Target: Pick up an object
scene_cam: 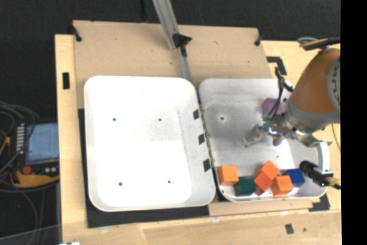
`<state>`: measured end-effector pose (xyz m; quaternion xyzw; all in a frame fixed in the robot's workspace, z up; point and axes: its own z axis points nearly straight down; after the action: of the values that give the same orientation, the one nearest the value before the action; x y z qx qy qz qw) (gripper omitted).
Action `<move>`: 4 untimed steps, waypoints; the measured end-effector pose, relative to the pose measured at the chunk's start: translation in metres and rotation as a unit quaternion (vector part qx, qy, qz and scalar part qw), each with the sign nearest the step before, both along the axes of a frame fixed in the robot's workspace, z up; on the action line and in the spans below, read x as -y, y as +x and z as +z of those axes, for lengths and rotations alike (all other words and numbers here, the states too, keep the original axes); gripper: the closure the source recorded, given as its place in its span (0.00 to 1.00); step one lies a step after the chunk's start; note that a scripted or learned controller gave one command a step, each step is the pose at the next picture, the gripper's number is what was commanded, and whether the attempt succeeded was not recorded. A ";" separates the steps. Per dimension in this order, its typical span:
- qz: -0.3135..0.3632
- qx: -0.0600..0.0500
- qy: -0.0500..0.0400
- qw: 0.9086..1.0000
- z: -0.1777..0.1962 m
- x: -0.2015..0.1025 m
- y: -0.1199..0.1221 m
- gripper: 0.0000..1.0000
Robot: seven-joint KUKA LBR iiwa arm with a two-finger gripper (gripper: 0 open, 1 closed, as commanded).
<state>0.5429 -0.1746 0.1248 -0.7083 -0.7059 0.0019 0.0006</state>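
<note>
A blue box (42, 142) with cables (12, 117) sits left of the bench (166, 46), a metal pole (162, 0) slanting above.

Left bin (140, 140): floor open throughout. Right bin (229, 100): upper left open; blocks (261, 178) crowd lower edge; arm (312, 94) blocks right side; purple object (269, 105) beside it.

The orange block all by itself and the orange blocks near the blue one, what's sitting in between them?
A dark green block sits between the lone orange block and the other orange blocks, along the right bin's near edge in the camera view.
</note>
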 end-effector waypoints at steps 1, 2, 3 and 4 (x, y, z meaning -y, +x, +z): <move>0.000 0.003 -0.001 1.000 -0.027 0.002 0.001 0.00; -0.004 0.005 0.000 1.000 -0.015 0.003 0.002 1.00; 0.001 0.006 0.000 1.000 0.049 0.006 0.003 1.00; 0.003 0.005 0.000 1.000 0.093 0.006 0.005 1.00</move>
<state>0.5481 -0.1803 0.2177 -0.7058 -0.7084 -0.0019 -0.0031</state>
